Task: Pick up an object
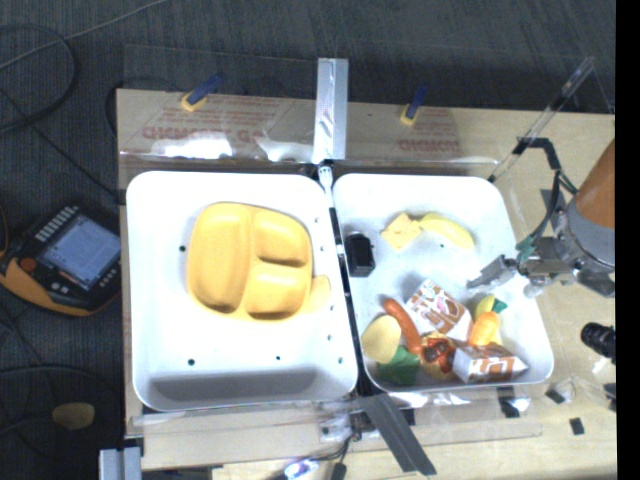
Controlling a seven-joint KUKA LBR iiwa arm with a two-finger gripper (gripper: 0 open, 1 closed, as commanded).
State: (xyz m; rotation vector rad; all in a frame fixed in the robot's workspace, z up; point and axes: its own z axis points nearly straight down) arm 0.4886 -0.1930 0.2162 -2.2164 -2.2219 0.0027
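The right bin (440,184) holds several toy foods. At the back lie a pale yellow wedge (401,232) and a banana-like piece (449,232), with a black block (358,254) by the left wall. At the front are piled a red sausage (401,320), a printed carton (439,306), an orange fruit (484,329), an orange-and-white box (490,366), a pale round piece (380,338) and a green piece (401,371). My gripper (512,271) hangs over the bin's right edge, just above and right of the orange fruit, with nothing seen in it.
A yellow divided tray (250,260) lies in the left bin (160,373). A metal post (331,108) rises at the back between the bins. A hand-held pendant (70,258) rests on the floor at the left. Cables run along the arm at the right.
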